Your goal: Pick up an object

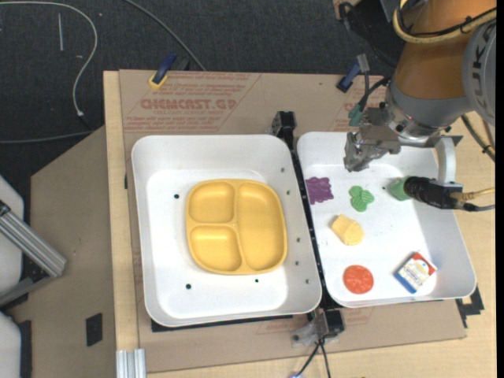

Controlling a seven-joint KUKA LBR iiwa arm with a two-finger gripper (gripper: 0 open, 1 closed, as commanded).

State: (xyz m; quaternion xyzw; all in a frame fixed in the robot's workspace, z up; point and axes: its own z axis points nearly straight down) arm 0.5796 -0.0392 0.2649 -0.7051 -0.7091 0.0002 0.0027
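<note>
The gripper [358, 157] hangs over the right bin [449, 290], near its far edge — nothing shows between its fingers, and whether they are open or shut cannot be told. Toys lie below it. A green toy [361, 198] sits just at its 6 o'clock. A purple toy [319, 189] lies at 8 o'clock from the gripper. A yellow block [346, 230] sits at 6 o'clock from the green toy, with a red disc [358, 279] under that. A small white box [415, 272] lies at 3 o'clock from the disc. The left bin [157, 211] holds a yellow tray [236, 227] with three parts.
</note>
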